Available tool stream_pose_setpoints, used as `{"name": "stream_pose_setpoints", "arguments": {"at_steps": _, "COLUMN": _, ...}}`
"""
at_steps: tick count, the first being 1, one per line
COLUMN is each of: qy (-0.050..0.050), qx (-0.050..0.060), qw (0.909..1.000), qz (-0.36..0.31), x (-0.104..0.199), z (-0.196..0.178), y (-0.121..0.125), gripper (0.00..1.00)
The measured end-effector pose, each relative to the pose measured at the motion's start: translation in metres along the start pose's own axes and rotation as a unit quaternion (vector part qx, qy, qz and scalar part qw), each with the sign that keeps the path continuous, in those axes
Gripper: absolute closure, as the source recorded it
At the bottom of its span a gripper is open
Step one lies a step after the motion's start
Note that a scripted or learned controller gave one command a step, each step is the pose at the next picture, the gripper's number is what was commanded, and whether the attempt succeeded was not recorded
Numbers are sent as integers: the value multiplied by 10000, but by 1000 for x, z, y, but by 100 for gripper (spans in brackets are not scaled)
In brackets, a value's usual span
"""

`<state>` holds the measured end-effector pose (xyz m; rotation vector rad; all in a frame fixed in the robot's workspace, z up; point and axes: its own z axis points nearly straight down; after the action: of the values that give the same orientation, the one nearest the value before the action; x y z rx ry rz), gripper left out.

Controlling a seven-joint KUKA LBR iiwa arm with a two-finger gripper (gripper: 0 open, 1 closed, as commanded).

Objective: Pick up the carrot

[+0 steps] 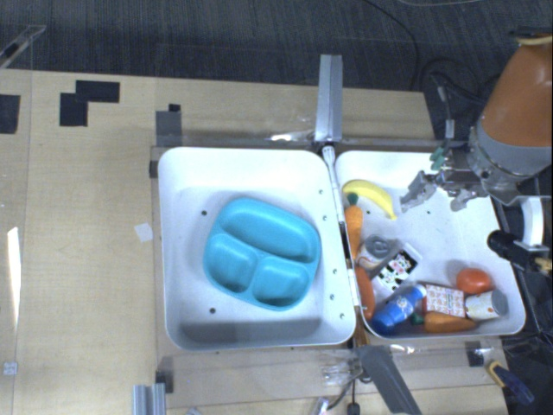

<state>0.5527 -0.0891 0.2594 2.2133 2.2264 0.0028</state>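
The carrot (pixel 353 225) is orange with a green top and lies along the left wall of the right bin (pixel 510 314), just below a yellow banana (pixel 371 195). A second orange carrot-like piece (pixel 447 322) rests at that bin's front edge. My gripper (pixel 437 195) hovers over the bin's back half, to the right of the banana and well right of the carrot. Its fingers are spread open with nothing between them.
The left bin (pixel 186 232) holds a blue divided plate (pixel 261 252). The right bin also holds a grey ring-like part (pixel 377 250), a black-and-white box (pixel 397 268), a blue bottle (pixel 396 309), a printed packet (pixel 444 300) and a red-orange ball (pixel 473 279). Another orange piece (pixel 365 290) lies by the left wall.
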Motion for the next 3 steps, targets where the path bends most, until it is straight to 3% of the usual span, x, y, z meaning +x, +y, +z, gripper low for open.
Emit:
{"name": "stream_pose_setpoints", "arguments": {"at_steps": 1, "qy": 0, "qx": -24, "qw": 10000, "qz": -17, "x": 1, "z": -11, "y": 2, "gripper": 100}}
{"name": "stream_pose_setpoints", "arguments": {"at_steps": 2, "qy": 7, "qx": 17, "qw": 9929, "qz": -1189, "x": -6, "z": 135, "y": 22, "gripper": 100}}
{"name": "stream_pose_setpoints", "arguments": {"at_steps": 3, "qy": -14, "qx": -27, "qw": 9856, "qz": -1692, "x": -70, "z": 4, "y": 16, "gripper": 100}}
